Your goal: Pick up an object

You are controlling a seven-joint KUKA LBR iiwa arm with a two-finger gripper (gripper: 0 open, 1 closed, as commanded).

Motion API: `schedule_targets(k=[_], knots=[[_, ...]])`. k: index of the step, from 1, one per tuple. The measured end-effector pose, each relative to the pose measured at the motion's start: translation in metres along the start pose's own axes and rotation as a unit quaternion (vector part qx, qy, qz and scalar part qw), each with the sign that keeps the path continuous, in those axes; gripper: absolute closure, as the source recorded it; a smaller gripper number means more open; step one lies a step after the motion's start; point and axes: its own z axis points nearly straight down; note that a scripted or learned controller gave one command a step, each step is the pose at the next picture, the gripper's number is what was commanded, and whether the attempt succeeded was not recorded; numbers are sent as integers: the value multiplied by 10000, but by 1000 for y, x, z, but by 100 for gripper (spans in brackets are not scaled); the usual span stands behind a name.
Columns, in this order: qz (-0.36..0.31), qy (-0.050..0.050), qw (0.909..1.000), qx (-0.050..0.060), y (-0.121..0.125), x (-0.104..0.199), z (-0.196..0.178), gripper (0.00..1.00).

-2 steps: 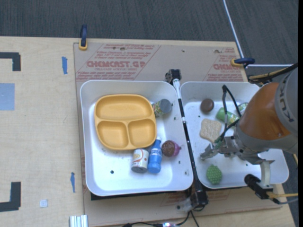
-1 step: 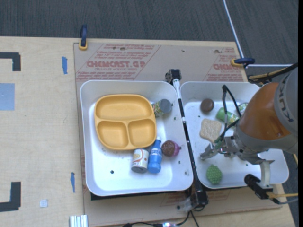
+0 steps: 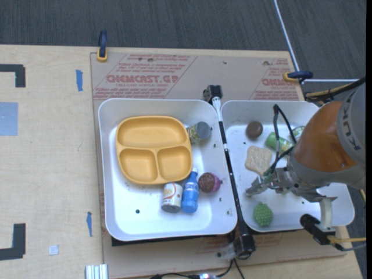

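Observation:
My gripper (image 3: 260,186) hangs low over the right bin (image 3: 343,214), below the grey arm and its orange band. It sits between a beige slice-shaped piece (image 3: 259,158), just behind it, and a green bumpy ball (image 3: 263,214), just in front. Nothing shows held in it. A brown ball (image 3: 254,129) and a green object (image 3: 273,139), partly hidden by the arm's cable, lie at the back of the same bin.
The left bin (image 3: 110,156) holds a yellow divided plate (image 3: 154,149), a small grey and yellow item (image 3: 200,131), a maroon ball (image 3: 208,182), a blue bottle (image 3: 190,197) and a small can (image 3: 171,197). The wall between the bins runs just left of the gripper.

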Motion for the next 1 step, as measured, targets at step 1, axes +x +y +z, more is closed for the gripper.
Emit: schedule_targets(k=[1], knots=[[6,-6,10000,-1,0,1,0,0]])
